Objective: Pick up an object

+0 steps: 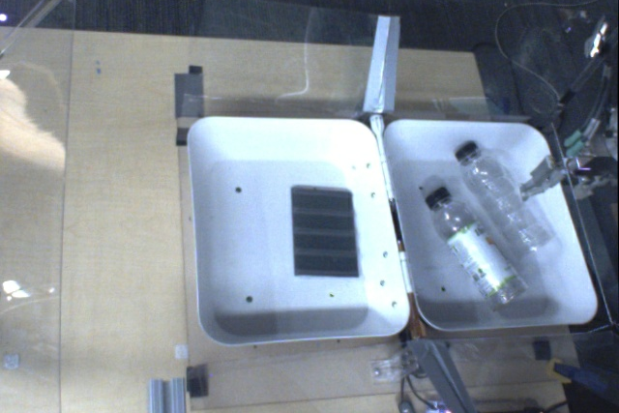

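Two clear plastic bottles with black caps lay slantwise and close together in the right bin (pixel 566 300), the upper bottle (pixel 498 193) towards the far right corner and the labelled bottle (pixel 472 251) just below and left of it. The gripper (pixel 542 177) was seen at that bin's right rim, beside the upper bottle's body, and whether anything was gripped could not be told. A grasp would best be placed across the middle of one bottle's body, since the neighbouring bottle and the rim crowded the approach, while the left bin (pixel 218 208) held a dark ribbed block (pixel 324 229).
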`<state>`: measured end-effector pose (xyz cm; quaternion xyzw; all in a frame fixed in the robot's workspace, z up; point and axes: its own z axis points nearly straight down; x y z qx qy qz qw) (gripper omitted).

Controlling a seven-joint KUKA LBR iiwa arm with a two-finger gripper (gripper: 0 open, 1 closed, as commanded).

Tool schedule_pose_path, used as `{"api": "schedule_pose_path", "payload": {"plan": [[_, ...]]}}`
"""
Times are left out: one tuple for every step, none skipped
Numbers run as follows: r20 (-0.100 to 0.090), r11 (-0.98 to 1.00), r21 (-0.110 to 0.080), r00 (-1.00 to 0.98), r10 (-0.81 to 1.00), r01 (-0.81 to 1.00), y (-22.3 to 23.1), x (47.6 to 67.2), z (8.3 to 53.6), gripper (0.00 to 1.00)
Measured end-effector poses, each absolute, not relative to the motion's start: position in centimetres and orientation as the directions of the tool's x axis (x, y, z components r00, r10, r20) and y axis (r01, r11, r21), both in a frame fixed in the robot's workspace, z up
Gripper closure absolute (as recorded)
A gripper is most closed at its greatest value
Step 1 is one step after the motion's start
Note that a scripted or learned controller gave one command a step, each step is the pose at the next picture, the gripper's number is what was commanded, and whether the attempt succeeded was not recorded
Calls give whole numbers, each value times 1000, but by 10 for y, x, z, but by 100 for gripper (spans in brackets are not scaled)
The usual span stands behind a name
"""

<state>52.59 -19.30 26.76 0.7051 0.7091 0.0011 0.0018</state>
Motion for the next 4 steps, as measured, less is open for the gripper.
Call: {"api": "schedule_pose_path", "payload": {"plan": [[-5, 88, 13, -88, 996, 996, -193, 526, 142, 0], [-5, 182, 11, -182, 983, 983, -205, 576, 88, 0], [-4, 182, 11, -182, 983, 983, -205, 576, 88, 0], [7, 364, -14, -364, 931, 931, -208, 624, 87, 0]]}}
